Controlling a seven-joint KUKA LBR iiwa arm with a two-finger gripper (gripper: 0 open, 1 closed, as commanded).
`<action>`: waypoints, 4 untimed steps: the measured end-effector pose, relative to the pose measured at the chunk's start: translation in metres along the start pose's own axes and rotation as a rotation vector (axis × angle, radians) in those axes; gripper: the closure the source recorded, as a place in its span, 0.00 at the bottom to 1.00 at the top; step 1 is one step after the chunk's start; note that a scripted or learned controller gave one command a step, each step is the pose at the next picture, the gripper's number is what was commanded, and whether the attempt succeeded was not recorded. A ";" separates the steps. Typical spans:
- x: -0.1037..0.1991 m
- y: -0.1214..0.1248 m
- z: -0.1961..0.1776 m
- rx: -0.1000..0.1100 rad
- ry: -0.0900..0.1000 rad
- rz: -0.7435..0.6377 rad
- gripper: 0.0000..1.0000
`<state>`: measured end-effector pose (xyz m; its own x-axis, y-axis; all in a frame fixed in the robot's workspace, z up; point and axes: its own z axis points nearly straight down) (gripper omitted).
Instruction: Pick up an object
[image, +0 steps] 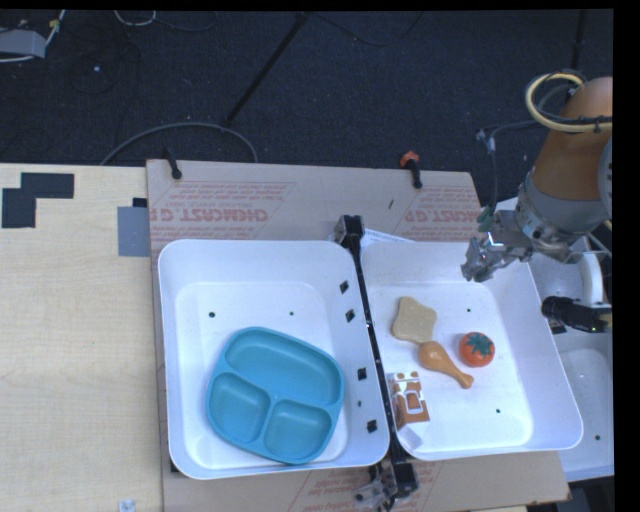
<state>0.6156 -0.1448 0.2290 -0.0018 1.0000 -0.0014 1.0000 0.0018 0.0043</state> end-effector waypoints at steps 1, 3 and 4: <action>-0.001 0.000 -0.021 0.004 0.001 -0.001 1.00; 0.097 -0.034 -0.030 0.008 0.004 -0.002 1.00; 0.148 -0.045 -0.015 0.010 0.004 -0.003 1.00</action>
<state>0.5697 0.0034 0.2432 -0.0043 1.0000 0.0023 1.0000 0.0043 -0.0055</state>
